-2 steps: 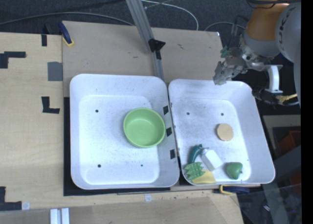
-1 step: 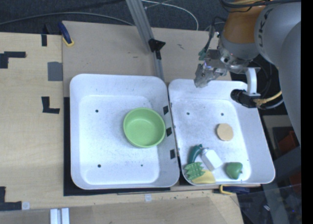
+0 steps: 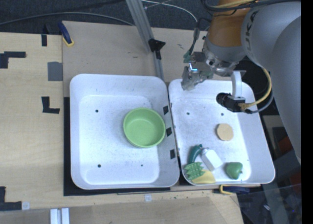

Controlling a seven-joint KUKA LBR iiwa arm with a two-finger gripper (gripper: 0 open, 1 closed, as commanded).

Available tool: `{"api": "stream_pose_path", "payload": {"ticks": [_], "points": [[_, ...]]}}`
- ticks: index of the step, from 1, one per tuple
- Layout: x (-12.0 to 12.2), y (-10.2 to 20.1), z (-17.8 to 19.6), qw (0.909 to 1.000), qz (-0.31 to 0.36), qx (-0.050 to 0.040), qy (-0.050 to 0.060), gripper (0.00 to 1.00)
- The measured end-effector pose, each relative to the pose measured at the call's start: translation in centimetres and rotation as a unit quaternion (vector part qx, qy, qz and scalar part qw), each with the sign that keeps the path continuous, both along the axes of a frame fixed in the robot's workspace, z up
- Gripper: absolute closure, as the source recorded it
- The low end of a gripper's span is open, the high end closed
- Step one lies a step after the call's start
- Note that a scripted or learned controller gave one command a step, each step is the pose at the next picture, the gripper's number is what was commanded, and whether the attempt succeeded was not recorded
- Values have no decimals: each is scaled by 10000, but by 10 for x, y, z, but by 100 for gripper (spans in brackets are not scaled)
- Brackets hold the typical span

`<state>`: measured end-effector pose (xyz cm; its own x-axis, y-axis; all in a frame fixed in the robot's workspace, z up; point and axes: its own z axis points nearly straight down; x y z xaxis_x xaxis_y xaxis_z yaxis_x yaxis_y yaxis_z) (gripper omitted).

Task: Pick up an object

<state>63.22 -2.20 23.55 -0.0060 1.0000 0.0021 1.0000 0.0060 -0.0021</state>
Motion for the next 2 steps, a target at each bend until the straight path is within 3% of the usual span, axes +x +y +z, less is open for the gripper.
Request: {"api": "stream_pose_path", "payload": {"ticks": [2], "points": [[-13, 120, -1, 10000, 9, -3, 7, 100]]}}
